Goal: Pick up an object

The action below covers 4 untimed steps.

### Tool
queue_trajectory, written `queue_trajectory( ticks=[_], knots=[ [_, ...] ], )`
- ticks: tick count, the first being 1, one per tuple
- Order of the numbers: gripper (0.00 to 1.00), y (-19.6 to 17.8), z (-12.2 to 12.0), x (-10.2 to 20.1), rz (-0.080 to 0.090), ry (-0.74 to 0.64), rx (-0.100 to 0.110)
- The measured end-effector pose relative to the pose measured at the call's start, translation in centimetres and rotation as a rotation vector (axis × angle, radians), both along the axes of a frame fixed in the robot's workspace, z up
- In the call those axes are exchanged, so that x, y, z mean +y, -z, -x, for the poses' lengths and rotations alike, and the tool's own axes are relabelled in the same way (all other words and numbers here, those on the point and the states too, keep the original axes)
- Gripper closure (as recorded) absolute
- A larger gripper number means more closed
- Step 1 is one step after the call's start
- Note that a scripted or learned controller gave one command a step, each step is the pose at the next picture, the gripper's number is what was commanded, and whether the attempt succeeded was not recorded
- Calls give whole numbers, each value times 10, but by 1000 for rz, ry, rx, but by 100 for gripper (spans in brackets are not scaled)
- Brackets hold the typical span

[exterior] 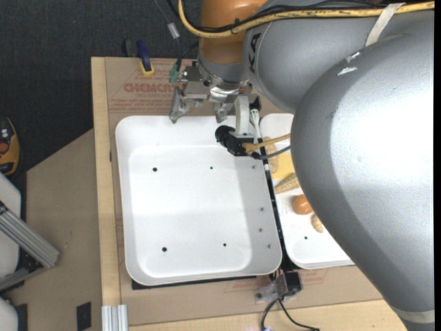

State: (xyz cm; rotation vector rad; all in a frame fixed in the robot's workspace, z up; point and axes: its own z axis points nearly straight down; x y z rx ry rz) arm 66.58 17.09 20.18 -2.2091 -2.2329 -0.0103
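My gripper hangs over the far rim of the left bin, under the orange band of the wrist. Its fingers stand apart and open, one grey finger pointing down at the bin's back edge, with nothing between them. In the right bin lie a small orange-brown rounded object, a tan piece just behind it and another small tan object in front. The arm covers most of that bin.
Both bins rest on a brown cardboard sheet with red print along its far edge. A blue and yellow clamp sits at the sheet's back left. The big grey arm fills the right side of the view.
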Motion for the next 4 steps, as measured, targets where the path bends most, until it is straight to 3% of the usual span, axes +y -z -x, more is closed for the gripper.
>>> queue_trajectory(
  ticks=[1, 2, 3, 4],
  knots=[
    [0, -109, -2, 43, -1, 4, -10],
    [100, -112, -1, 40, 5, 7, 0],
    [100, -258, -1, 54, -1, 7, -15],
    [100, -342, 53, 54, -1, 7, -9]
  ],
)
